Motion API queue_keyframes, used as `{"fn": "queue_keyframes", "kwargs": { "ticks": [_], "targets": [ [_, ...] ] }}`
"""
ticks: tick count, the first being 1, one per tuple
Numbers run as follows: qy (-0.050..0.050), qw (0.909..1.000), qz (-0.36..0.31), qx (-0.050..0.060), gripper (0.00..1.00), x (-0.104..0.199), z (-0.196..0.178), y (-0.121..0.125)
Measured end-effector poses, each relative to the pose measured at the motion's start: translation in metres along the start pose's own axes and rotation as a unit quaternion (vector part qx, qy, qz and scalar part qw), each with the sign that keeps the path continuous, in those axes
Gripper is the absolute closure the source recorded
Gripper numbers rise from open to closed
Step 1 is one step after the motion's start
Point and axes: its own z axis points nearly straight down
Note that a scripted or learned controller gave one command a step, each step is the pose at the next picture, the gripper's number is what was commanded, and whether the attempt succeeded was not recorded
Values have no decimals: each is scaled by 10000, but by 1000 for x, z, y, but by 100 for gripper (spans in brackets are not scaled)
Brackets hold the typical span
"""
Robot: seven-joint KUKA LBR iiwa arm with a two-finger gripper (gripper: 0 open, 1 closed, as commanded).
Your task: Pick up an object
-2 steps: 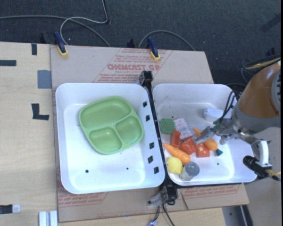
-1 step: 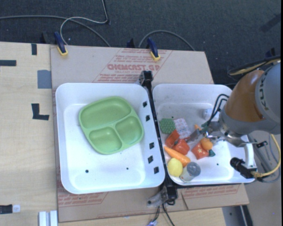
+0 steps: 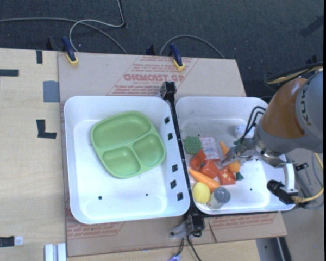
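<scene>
The right bin (image 3: 250, 200) holds a heap of toy food: a green piece (image 3: 192, 144), a pale packet (image 3: 209, 144), red pieces (image 3: 209, 168), an orange carrot (image 3: 202, 177), a yellow lemon (image 3: 201, 192) and a grey round can (image 3: 221, 195). My gripper (image 3: 231, 156) reaches in from the right and sits low over the heap's right side, next to a small orange piece (image 3: 234, 167) and a red piece (image 3: 226, 176). Nothing is visibly lifted off the heap.
In the left bin (image 3: 81, 200) lies a green sectioned plate (image 3: 128, 143). A black divider (image 3: 175, 145) runs between the bins. The arm's orange band (image 3: 285, 113) and a black fitting (image 3: 277, 189) hang over the right bin's right side. Cables and clamps lie behind the bins.
</scene>
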Motion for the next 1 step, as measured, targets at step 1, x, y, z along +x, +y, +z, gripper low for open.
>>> {"fn": "queue_keyframes", "kwargs": {
  "ticks": [1],
  "targets": [
    [24, 10000, -11, 25, 100, 78, -88, 10]
  ]
}}
